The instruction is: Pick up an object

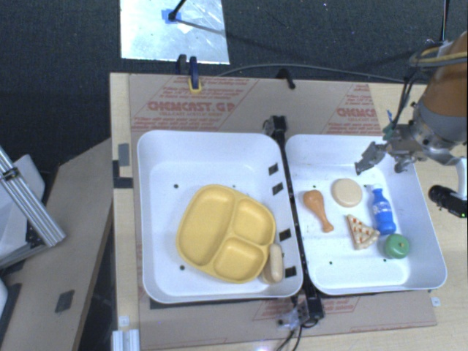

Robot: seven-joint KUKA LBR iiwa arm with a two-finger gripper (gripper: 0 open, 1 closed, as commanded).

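The right bin (424, 276) holds an orange drumstick (318, 209), a round beige bun (346, 192), a blue bottle (380, 210), a pizza slice (361, 232) and a green apple (396, 246). My gripper (382, 164) hangs over the far part of this bin, just beyond the bun and the bottle. It is open, its two dark fingers spread apart with nothing between them.
The left bin (168, 159) carries a yellow divided plate (227, 232), with a beige bread roll (275, 263) at its near right corner. A black divider (289, 196) runs between the bins. The arm's grey body (446, 101) comes in from the right.
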